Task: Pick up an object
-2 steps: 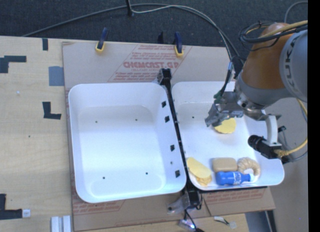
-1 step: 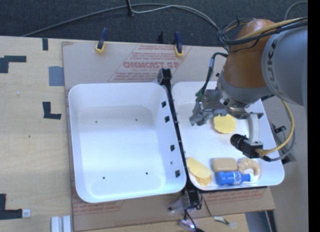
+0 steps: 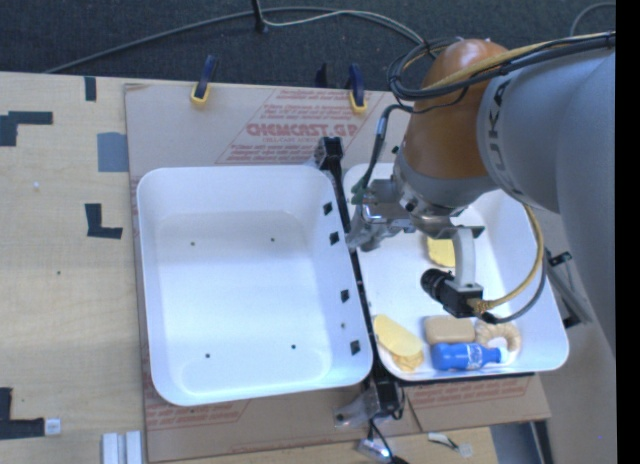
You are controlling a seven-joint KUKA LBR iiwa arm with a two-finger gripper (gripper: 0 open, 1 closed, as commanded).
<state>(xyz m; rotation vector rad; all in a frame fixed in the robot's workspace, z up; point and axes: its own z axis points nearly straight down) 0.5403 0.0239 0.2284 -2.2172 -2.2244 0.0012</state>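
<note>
My gripper (image 3: 373, 226) hangs low over the left side of the right bin (image 3: 540, 282), close to the divider between the two bins, below the orange wrist band. Along that bin's front edge lie a yellow sponge-like piece (image 3: 398, 342), a tan block (image 3: 449, 329), a blue bottle (image 3: 462, 356) on its side and a beige ring-shaped item (image 3: 501, 337). Another yellow object (image 3: 441, 251) peeks out from behind the arm, just right of the gripper. Nothing can be seen held by the gripper.
The left bin (image 3: 160, 252) stands beside the right one, both on a cardboard sheet (image 3: 270, 127) clamped at the back by two clips. The arm's body and cables cover the right bin's back half.
</note>
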